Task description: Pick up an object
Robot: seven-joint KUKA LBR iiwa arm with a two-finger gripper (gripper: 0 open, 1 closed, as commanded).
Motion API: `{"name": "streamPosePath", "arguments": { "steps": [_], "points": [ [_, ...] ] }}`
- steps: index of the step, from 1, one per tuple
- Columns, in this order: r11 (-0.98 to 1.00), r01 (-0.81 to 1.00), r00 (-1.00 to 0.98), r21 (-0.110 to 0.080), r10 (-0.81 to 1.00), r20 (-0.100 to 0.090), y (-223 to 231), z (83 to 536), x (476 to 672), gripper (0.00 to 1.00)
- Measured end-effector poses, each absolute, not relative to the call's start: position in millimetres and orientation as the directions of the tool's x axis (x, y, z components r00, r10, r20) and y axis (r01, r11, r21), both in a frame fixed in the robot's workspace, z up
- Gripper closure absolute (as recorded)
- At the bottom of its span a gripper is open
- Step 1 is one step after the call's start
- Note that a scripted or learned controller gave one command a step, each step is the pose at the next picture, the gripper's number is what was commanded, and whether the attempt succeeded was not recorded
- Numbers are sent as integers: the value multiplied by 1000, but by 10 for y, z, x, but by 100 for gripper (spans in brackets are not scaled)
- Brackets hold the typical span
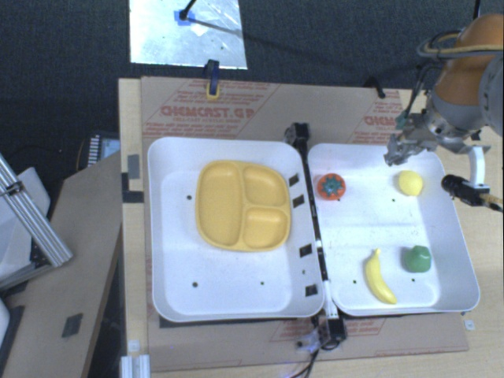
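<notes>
In the right bin (449, 235) lie a yellow lemon (409, 183) at the back right, a red tomato (331, 186) at the back left, a yellow banana (379, 276) near the front and a green pepper (416, 258) at the front right. My gripper (399, 153) hangs over the bin's back edge, just above and left of the lemon, with nothing seen between its fingers.
The left bin (169, 235) holds a yellow divided plate (240, 205). A black clamp strip (309, 211) runs between the two bins. A foil sheet (187, 22) lies on the dark floor behind the bench. A metal frame (31, 219) stands at the left.
</notes>
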State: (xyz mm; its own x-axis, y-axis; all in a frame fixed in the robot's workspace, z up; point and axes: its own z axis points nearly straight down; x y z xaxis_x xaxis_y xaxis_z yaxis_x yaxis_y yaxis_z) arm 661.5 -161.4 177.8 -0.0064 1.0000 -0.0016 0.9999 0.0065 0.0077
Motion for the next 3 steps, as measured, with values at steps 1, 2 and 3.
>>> {"name": "streamPosePath", "arguments": {
  "steps": [1, 2, 3],
  "points": [
    [7, 1000, -7, 8, 1000, -2, -1615, 2289, 6635, 100],
    [7, 1000, -7, 4, 1000, -1, -1614, 2249, 6645, 100],
    [9, 1000, -9, 2, 1000, 1, -1186, 2319, 6483, 100]
  ]
}}
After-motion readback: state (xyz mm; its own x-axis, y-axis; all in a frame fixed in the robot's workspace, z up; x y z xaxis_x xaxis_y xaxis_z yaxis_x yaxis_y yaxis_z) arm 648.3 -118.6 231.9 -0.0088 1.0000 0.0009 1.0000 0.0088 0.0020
